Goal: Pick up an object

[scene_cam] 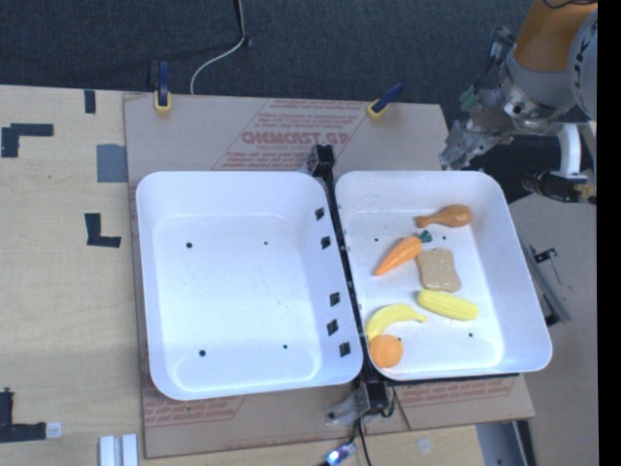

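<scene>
While the gripper (pixel 464 150) hovers at one o'clock, off the right bin (pixel 514 260), its state can't be told; carrot (pixel 399 255) lies inside.

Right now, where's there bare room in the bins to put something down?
The left bin is bare across its floor. In the right bin, free floor lies along the far wall, behind the drumstick. Crowded: carrot, bread, corn, banana, orange.

Toy foods (pixel 424 280), seemingly six, right bin (pixel 495 197)
</scene>
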Controlling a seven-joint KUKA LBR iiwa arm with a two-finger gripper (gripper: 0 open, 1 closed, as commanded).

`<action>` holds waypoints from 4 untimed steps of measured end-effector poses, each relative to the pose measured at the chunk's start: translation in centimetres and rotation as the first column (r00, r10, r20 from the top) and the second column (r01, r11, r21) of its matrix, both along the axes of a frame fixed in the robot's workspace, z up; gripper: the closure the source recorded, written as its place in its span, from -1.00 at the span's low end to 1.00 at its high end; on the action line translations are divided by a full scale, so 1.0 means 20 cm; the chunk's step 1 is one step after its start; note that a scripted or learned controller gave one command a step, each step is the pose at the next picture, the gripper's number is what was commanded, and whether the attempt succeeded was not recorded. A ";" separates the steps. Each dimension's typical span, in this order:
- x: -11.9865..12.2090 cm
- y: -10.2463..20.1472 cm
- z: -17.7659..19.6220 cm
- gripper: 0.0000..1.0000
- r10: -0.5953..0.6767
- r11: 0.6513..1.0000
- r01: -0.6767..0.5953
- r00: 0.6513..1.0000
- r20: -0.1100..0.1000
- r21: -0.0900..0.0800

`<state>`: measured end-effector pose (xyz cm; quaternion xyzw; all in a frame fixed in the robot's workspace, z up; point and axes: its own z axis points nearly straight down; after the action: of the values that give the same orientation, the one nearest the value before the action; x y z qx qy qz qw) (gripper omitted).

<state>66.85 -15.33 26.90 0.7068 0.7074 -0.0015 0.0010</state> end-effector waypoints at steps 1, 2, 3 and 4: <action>-0.32 0.19 -0.55 1.00 0.000 1.000 0.000 1.000 -0.015 0.007; -0.30 0.19 -0.46 1.00 0.001 1.000 -0.001 1.000 -0.002 0.004; -0.52 -0.27 -0.22 1.00 -0.010 1.000 0.010 1.000 0.003 -0.002; -0.78 -0.06 -0.92 1.00 -0.001 1.000 0.001 1.000 -0.011 0.008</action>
<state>51.32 -16.48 8.49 0.7073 0.7069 -0.0025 -0.0056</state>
